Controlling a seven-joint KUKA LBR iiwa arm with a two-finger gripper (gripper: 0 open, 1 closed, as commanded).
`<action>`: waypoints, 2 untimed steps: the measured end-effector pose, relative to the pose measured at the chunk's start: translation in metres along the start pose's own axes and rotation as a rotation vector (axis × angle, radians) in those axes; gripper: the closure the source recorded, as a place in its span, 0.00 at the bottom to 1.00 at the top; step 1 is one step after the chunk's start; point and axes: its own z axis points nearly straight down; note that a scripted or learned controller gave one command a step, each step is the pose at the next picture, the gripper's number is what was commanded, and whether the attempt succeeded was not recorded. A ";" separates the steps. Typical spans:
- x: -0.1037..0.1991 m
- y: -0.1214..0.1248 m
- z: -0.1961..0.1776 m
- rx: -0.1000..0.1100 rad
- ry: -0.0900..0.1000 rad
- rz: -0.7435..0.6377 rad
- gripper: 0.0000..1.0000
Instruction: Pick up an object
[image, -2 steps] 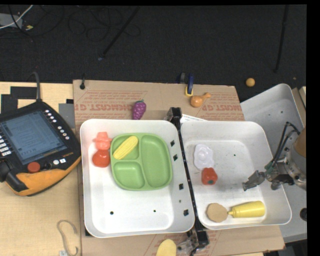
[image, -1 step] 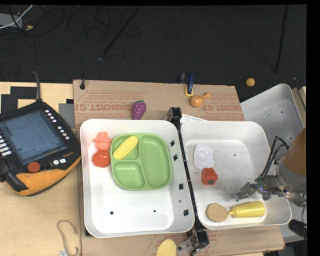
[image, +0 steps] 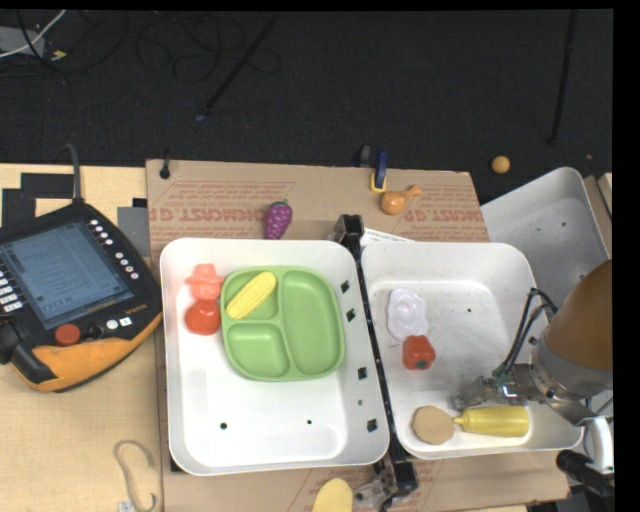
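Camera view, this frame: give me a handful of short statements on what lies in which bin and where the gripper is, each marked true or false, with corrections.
1. The corn cob lies on the green divided plate in the left bin. True.
2. The red pepper lies in the left bin. False: it is in the right bin.
3. The gripper is over the right bin, just above the yellow bottle. True.
4. The purple grapes sit on the green plate. False: they lie on the cardboard behind the bins.
5. The tan round piece lies beside the yellow bottle. True.
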 end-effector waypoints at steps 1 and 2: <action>-0.002 0.000 -0.013 -0.003 0.000 0.006 1.00; 0.006 -0.005 -0.064 -0.002 -0.001 0.002 1.00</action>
